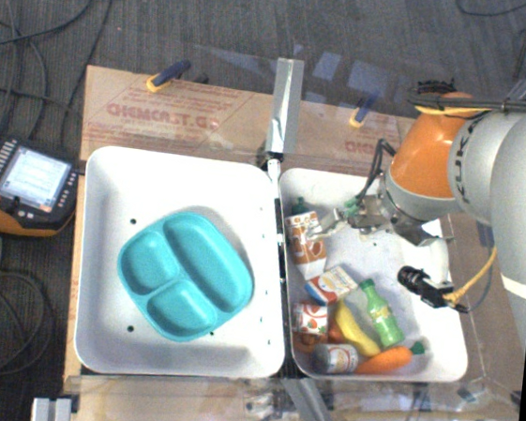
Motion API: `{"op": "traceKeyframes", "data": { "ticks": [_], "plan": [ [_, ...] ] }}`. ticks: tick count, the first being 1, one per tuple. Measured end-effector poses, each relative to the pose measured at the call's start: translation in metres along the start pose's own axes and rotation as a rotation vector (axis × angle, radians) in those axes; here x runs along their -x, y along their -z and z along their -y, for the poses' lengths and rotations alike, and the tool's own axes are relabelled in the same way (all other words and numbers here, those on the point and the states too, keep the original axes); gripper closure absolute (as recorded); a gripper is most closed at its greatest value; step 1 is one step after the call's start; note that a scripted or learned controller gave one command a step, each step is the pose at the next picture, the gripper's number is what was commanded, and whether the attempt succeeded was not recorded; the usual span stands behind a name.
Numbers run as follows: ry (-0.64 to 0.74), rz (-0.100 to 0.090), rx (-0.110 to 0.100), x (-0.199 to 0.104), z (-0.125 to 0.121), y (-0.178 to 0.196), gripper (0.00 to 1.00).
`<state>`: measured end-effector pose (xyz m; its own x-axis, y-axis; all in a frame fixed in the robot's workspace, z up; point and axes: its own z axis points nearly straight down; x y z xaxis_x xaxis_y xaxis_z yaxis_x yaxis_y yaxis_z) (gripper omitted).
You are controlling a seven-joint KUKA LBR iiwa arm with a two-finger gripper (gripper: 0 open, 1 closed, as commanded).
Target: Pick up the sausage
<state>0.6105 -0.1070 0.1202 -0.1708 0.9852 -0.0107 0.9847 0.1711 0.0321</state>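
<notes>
Grey carpet with loose black cables surrounds a cardboard-covered surface (pixel 198 122) that carries two shallow white bins side by side. Nearest in the right bin (pixel 445 353), along its near wall, lie a small tin can (pixel 336 358) and a toy carrot (pixel 388 359); just beyond them sit a yellow banana (pixel 355 327), a green bottle (pixel 381 315) and a small white carton (pixel 333 284). Which of these pieces is the sausage cannot be made out; a reddish-brown item (pixel 309 250) beside a juice carton (pixel 301 226) near the bin's left wall may be it. Over the far part of this bin hangs the tool (pixel 357 211), below the orange band; how far it is open cannot be told, and nothing shows gripped in it. On the left, the other bin (pixel 100 233) holds a teal divided plate (pixel 186 273). Farther left, on the floor, rests a handheld control pendant (pixel 22 185).
</notes>
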Motion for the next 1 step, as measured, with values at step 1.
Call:
{"op": "traceKeyframes", "data": {
  "ticks": [1],
  "plan": [
    [0.1, -0.012, -0.033, -0.0476, -0.0014, 0.0636, 0.0]
  ]
}}
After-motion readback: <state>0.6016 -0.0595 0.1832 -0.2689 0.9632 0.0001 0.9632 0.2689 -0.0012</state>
